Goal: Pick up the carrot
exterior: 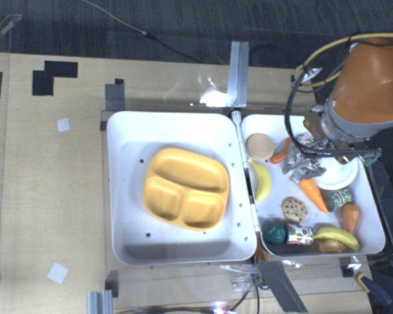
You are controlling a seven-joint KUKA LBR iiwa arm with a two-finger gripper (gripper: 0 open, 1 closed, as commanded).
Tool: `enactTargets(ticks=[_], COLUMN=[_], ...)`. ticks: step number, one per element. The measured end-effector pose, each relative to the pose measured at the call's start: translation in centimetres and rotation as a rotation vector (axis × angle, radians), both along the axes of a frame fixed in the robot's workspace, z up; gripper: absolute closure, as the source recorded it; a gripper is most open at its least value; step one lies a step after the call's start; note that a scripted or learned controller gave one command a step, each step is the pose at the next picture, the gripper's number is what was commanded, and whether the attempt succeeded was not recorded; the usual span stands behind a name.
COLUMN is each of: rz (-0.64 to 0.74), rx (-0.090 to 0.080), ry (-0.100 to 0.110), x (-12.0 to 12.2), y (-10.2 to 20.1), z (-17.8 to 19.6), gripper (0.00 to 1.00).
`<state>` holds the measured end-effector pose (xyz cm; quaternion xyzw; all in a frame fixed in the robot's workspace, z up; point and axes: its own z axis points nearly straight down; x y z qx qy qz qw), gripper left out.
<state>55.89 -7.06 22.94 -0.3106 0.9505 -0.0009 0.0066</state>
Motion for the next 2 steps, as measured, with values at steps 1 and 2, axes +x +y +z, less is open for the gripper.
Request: enactTargets(ticks=[1, 2], rz=[0.088, 0.521], rx=[-0.005, -0.009], ry=[-0.002, 0.000], x=[-5.8, -0.9], y=[-3.5, -6.7], z=[-13.9, -5.9], gripper=[1.00, 1.00])
